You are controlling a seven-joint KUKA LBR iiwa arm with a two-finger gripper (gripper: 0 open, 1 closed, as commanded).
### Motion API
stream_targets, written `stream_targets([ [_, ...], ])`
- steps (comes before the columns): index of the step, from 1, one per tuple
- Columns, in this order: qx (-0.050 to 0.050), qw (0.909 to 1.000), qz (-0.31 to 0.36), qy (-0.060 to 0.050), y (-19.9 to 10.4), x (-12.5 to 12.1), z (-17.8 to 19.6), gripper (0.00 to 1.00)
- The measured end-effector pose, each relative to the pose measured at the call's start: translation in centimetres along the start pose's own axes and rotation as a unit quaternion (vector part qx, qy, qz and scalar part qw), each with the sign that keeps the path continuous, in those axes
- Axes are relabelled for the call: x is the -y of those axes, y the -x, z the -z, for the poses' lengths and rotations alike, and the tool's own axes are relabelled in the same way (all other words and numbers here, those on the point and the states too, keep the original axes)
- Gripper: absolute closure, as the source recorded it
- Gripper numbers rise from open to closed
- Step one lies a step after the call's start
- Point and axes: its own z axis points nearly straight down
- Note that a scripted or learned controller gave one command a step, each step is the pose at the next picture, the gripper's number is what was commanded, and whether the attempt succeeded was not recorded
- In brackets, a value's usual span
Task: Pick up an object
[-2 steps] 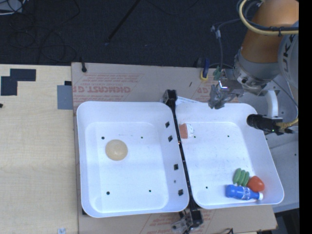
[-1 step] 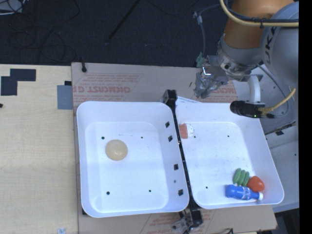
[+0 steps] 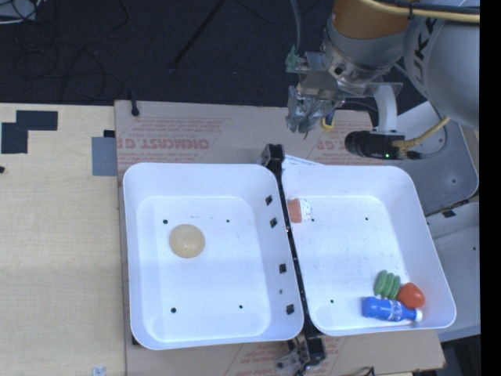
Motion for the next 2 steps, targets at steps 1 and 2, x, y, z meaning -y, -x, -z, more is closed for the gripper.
stream_targets([
  [1, 0.002, 0.9999, -0.003, -0.013, -1.4, 0.8, -15.4, 1.00],
  [2, -0.002, 1.0000, 0.003, 0.004, -14.1, -0.1, 0.4, 1.00],
])
